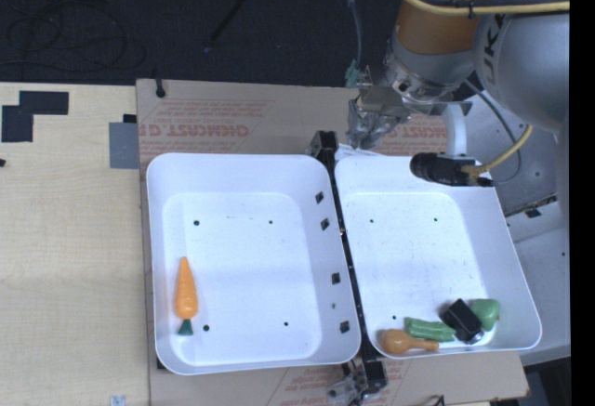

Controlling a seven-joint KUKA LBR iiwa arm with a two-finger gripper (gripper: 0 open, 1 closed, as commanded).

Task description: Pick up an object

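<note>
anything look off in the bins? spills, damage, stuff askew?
Nothing stands out. A toy carrot lies flat in the left bin; a small pile of toys sits bunched in the right bin's near corner. No spills or damage visible.

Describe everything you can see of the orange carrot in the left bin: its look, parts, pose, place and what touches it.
The carrot is a small toy that looks like smooth plastic: an orange tapered body with a dark green stub at its lower end. It lies flat on the floor of the left bin, lengthwise, pointed tip toward the far side, close to the bin's left wall near the front corner. Nothing but the bin floor touches it.
</note>
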